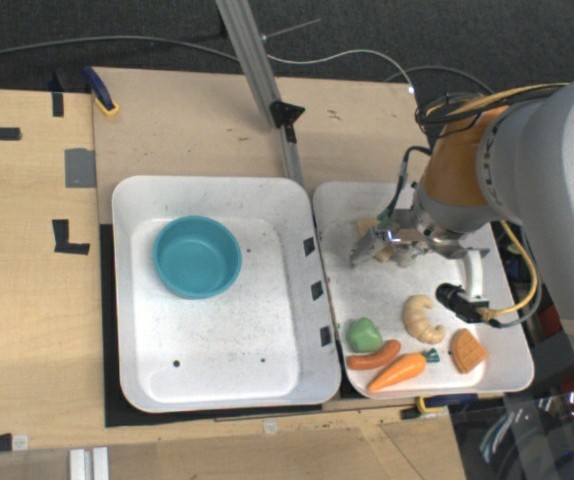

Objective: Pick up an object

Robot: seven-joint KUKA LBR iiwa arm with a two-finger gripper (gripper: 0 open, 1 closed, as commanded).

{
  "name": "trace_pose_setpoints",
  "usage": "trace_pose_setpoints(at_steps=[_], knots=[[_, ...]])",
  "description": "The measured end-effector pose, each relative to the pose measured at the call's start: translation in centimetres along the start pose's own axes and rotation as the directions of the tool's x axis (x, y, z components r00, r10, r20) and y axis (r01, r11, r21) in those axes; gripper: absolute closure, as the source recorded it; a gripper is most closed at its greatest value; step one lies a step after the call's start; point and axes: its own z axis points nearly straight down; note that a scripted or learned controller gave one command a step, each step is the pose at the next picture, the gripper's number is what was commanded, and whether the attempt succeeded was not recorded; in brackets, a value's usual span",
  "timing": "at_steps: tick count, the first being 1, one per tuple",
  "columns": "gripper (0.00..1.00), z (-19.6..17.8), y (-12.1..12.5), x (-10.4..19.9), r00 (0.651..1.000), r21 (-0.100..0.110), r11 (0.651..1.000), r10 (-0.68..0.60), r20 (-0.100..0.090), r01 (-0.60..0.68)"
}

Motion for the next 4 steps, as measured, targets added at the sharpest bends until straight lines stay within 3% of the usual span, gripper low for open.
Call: trace_pose_setpoints(at_steps=[1, 4], knots=[[1.00, -1.1, 0.0, 0.1, 1.000, 0.002, 1.000, -0.001, -0.002, 0.001], [1.00, -18.7, 0.3, 0.1, 1.000, -0.005, 1.000, 0.001, -0.001, -0.001]])
